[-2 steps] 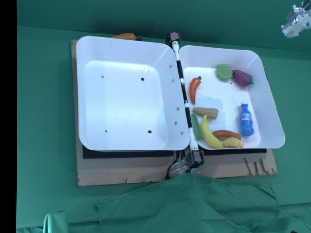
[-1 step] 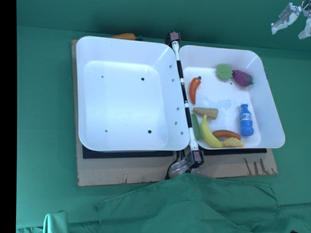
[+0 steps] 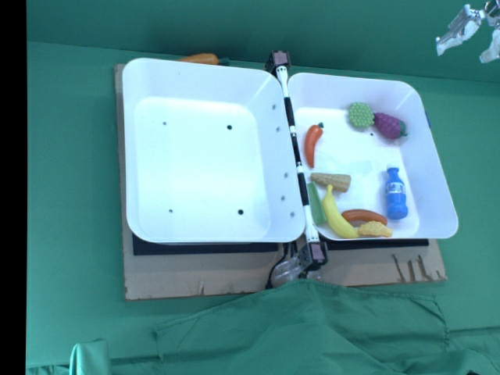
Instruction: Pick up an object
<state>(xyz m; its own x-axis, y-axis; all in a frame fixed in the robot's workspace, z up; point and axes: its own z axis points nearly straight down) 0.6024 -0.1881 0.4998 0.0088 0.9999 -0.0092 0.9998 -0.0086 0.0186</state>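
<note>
Gripper (image 3: 471,31): far right, raised clear of right bin (image 3: 434,170); fingers apart, holding nothing. Blue bottle (image 3: 396,194): lying flat.

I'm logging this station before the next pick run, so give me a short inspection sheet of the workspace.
Surface: cardboard sheet on green cloth, bearing the left bin and right bin.
Job's things: right bin holds chilli, green grapes, purple grapes, corn, banana, blue bottle, sausage.
Clutter: orange vegetable behind the left bin.
Grippers: gripper open, high at upper right.
Cables: nothing seen.
Surroundings: loose green cloth in front.
</note>
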